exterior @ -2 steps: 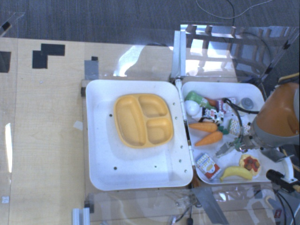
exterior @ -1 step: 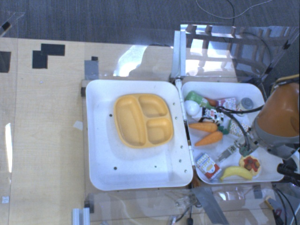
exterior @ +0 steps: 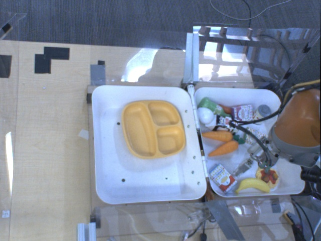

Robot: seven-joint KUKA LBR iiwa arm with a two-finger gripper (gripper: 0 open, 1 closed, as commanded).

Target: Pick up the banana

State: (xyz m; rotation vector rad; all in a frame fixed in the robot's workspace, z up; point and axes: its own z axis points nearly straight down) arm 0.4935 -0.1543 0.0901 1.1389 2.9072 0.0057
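The pincer [exterior: 249,163] hangs low in the right bin [exterior: 288,189]; whether it is released or clenched cannot be told. Just below it the banana [exterior: 252,185] lies along the near wall, beside a small carton [exterior: 222,177]. Two carrots [exterior: 220,141] lie farther in. The left bin [exterior: 108,179] holds a yellow divided plate [exterior: 153,128] with bare floor around it.

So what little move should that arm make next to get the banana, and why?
Probably a short shift toward the near edge and down. The metal two-finger gripper hovers just above and left of the curved yellow banana, which lies untouched in the right white bin's near corner, beside a small carton.
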